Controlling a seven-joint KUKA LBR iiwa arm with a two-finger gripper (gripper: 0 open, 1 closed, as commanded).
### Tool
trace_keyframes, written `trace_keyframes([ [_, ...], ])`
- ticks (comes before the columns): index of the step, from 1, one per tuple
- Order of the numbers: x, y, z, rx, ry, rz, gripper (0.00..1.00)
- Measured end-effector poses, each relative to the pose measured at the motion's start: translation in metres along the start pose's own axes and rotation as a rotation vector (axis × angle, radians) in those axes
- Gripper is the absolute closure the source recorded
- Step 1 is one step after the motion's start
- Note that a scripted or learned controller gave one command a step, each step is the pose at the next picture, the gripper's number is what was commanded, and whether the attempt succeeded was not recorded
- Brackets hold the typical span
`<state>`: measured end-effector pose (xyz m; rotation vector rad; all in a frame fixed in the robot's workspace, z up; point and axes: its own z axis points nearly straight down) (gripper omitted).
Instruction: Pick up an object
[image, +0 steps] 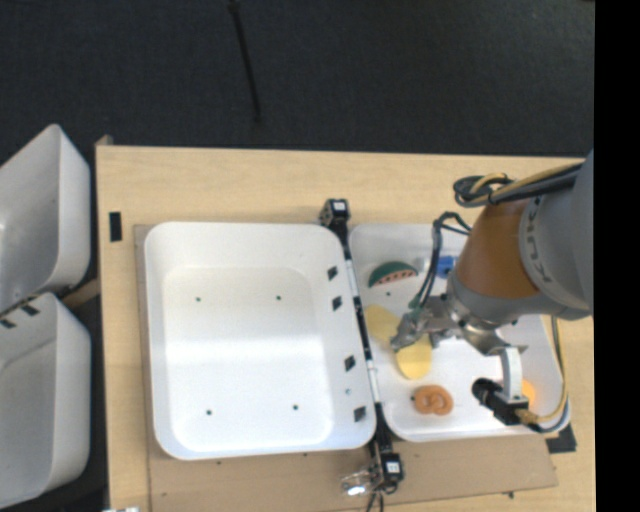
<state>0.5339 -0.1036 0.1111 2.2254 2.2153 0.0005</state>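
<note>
The hand (415, 335) is low in the right bin (465, 428), over 2 pale yellow pieces (398, 343) lying close together; I cannot tell its state. Nothing is visibly held. A risk, as I judge it: the pieces crowd each other, so a grasp could catch an edge or shove 1 aside. Near by lie an orange ring-shaped piece (433, 401) and a green-and-red piece (394, 274). The left bin (160, 330) sits beside, on the desk (230, 170).
</note>
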Motion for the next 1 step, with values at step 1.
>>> trace_keyframes([
  [1, 0.0336, 0.0605, -0.0963, -0.014, -0.001, -0.012, 1.0],
])
